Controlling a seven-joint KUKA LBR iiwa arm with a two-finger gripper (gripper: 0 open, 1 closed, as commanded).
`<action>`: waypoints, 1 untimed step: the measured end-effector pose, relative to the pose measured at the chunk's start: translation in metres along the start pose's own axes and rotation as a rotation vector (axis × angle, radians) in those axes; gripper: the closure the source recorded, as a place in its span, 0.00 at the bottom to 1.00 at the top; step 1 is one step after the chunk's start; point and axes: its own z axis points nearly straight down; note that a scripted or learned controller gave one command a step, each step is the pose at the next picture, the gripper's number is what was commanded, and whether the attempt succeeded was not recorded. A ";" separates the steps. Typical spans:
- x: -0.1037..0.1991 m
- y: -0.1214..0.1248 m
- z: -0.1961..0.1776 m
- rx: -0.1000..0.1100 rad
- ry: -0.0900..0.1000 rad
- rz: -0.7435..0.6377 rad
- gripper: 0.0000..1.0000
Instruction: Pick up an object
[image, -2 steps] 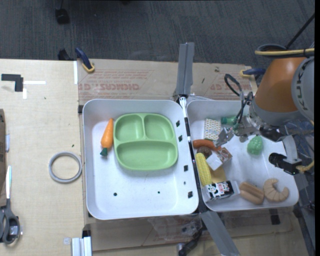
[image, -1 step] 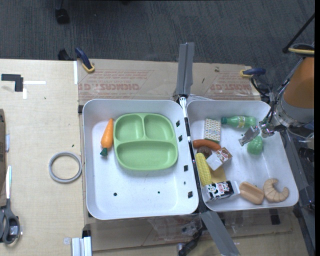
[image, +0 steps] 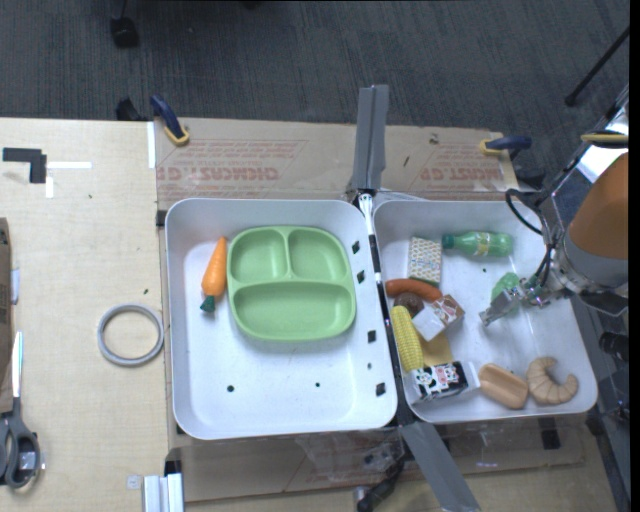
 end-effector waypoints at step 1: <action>-0.015 0.043 -0.002 -0.003 -0.003 -0.049 0.00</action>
